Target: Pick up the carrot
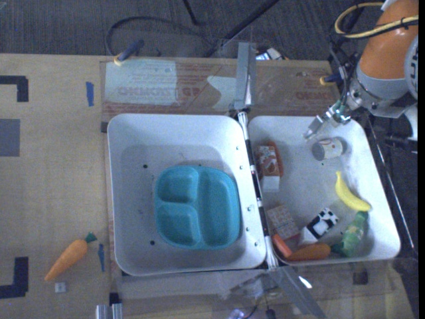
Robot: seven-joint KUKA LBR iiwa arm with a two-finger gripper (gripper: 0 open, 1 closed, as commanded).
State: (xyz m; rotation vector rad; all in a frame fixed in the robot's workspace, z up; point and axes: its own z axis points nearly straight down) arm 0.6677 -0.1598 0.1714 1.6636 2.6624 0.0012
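Observation:
An orange carrot (311, 252) lies along the front wall of the right bin (380, 178), its tip toward a red piece (281, 244). A second carrot (66, 259) with a green top lies outside the bins on the bench at the front left. My gripper (321, 126) hangs over the back of the right bin, just behind and left of a grey cylinder (327, 149). It is open with nothing between its fingers, and it is far from both carrots.
The right bin also holds an orange-and-white carton (267, 160), a banana (350, 195), a black-and-white block (321, 222), a green bottle (354, 234) and a waffle-patterned box (281, 219). A blue divided plate (197, 207) sits in the left bin (133, 145).

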